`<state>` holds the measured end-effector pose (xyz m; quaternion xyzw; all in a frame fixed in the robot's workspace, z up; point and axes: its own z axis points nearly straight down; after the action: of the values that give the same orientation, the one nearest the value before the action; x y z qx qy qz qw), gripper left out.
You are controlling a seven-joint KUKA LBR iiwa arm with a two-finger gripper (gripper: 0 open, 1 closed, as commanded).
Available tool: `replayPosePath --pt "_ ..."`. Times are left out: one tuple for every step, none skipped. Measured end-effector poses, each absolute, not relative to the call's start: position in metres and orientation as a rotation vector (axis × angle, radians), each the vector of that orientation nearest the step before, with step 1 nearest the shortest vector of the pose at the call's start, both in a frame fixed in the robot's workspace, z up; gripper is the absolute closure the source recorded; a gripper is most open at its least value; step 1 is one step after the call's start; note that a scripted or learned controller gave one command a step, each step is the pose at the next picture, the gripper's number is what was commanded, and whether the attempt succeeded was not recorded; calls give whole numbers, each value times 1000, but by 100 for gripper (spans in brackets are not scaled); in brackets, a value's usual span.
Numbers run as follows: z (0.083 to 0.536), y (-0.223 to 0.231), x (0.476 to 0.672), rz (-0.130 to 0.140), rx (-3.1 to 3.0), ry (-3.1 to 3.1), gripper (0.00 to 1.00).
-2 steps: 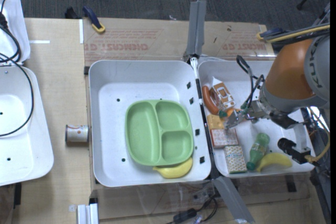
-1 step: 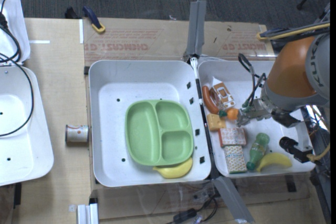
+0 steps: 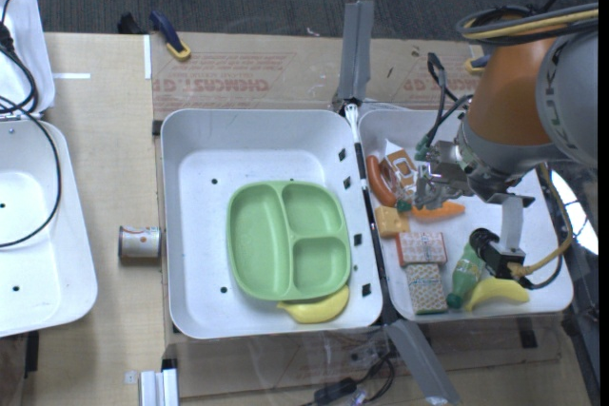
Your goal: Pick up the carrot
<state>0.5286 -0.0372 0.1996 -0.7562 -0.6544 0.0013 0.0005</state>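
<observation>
I am reaching in from three o'clock, my grey arm (image 3: 561, 81) with its orange band hanging over the right bin (image 3: 557, 295), and my pincer (image 3: 425, 190) is hovering low near that bin's centre. The carrot (image 3: 442, 212) is lying on the bin floor just at five o'clock of my pincer, pointing toward three o'clock, its thick end tucked under my fingertips; I cannot tell whether I am touching it, and I cannot tell how far my pincer is standing open, since the wrist is hiding it from above. At nine o'clock of my pincer a sausage (image 3: 380, 181) is curving along the bin's left wall, with a small orange-and-white box (image 3: 401, 166) just beside it. At seven o'clock a yellow cheese wedge (image 3: 389, 222) is sitting, and below it two cracker packs (image 3: 422, 267) are lying one under the other. At five o'clock of the bin a green bottle (image 3: 465, 273) is leaning against a banana (image 3: 497, 293). In the left bin (image 3: 190, 204) a green divided plate (image 3: 290, 238) is resting, with a second banana (image 3: 316, 307) peeking out from under its six o'clock edge. Outside, at nine o'clock of the left bin, a small can (image 3: 140, 242) is lying on the bench (image 3: 95, 90).
</observation>
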Motion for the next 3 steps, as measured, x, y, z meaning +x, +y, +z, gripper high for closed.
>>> replayPosePath --pt "200 -37 529 4 -2375 -2055 0" --pt "91 -101 534 3 -2297 -2143 0" --pt "100 -102 534 4 -2300 -2139 100"
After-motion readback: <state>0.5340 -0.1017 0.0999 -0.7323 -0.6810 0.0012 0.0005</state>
